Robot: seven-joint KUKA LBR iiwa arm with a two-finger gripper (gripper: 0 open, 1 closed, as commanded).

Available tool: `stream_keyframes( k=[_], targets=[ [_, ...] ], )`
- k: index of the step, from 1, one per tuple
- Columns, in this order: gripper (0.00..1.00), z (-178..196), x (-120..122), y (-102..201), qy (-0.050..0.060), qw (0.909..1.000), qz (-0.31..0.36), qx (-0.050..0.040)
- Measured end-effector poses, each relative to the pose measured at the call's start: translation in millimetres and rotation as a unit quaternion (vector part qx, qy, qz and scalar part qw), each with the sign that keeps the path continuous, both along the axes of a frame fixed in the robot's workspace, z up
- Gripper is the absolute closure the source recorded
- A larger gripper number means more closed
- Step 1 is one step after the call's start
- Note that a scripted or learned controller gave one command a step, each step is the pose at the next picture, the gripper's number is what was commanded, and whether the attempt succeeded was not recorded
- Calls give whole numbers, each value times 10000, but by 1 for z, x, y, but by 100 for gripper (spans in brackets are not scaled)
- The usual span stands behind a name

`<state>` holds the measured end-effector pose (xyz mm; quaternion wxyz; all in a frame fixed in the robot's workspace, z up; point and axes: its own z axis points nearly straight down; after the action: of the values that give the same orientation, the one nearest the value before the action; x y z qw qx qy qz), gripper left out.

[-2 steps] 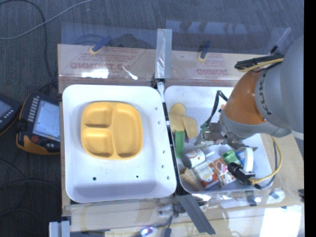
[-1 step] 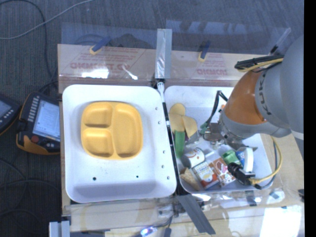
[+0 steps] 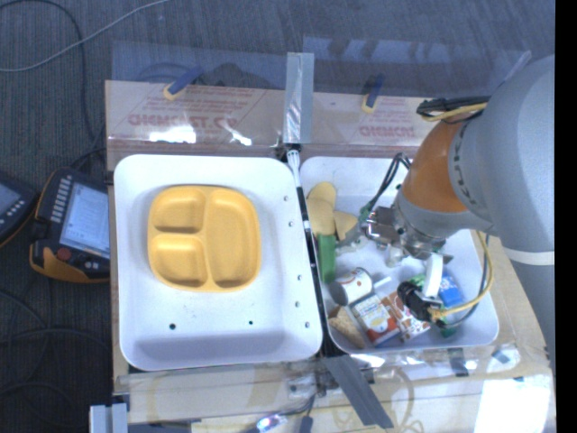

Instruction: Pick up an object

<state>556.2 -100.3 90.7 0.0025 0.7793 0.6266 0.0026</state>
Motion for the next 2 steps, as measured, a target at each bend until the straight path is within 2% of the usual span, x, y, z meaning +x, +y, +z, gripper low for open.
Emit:
stream_keyframes(
  k=[1, 2],
  targets=[
    [0, -2, 111, -10, 12, 10000, -49, -16],
    [0, 0, 55, 0, -8, 9996, 290, -23]
  ],
)
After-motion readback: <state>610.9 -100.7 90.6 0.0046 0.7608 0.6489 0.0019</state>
